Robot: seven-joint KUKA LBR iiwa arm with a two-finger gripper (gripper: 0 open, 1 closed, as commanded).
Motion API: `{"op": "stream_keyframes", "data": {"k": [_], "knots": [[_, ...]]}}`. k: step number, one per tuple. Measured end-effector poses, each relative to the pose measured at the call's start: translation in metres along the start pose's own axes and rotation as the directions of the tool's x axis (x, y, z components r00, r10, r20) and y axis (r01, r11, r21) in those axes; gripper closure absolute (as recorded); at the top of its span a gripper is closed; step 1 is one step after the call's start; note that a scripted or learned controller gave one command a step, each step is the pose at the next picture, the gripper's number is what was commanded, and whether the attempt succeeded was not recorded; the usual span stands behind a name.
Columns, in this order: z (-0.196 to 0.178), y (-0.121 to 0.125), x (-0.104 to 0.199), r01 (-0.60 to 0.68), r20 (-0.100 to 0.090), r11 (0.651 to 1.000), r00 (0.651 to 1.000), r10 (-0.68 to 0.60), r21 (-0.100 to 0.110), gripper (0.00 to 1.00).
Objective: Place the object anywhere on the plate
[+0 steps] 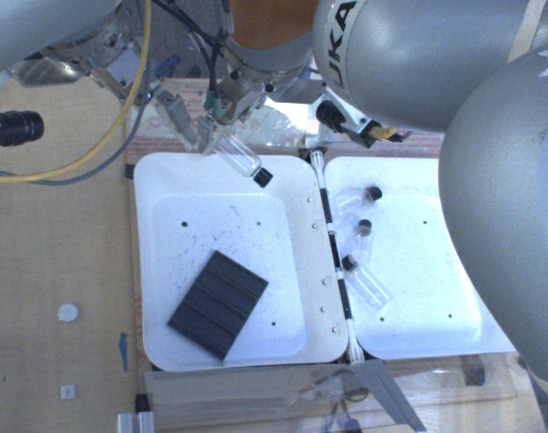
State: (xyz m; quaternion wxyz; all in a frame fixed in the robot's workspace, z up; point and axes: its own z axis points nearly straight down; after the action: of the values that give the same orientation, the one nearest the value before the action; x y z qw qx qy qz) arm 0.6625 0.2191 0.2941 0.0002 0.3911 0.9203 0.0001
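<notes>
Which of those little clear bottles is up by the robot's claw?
The clear vial with the black cap at the left bin's top edge, beside the gripper. The other vials lie in the right bin.

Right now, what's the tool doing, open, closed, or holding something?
Tool: shut on the clear vial with a black cap, above the far edge of the left bin.

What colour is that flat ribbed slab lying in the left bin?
Dark grey, nearly black, with ridges across it. The slab shows best in the camera view from above.

view: single fixed overhead | angle: slanted down | covers: both bins (pixel 157 242) | arm (pixel 409 52) looms close
</notes>
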Motion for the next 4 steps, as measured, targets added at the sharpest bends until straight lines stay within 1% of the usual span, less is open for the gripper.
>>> {"op": "stream_keyframes", "data": {"k": [1, 2, 3, 4], "knots": [[0.014, -0.029, 0.023, 0.535, 0.000, 0.845, 0.845, -0.535, -0.002, 1.00], [0.030, -0.033, 0.040, 0.253, -0.002, 0.968, 0.968, -0.253, 0.000, 1.00], [0.047, -0.084, 0.089, -0.199, -0.001, 0.980, 0.980, 0.199, 0.004, 1.00], [-0.064, -0.115, 0.076, -0.029, 0.001, 1.000, 1.000, 0.029, -0.002, 1.00]]}}
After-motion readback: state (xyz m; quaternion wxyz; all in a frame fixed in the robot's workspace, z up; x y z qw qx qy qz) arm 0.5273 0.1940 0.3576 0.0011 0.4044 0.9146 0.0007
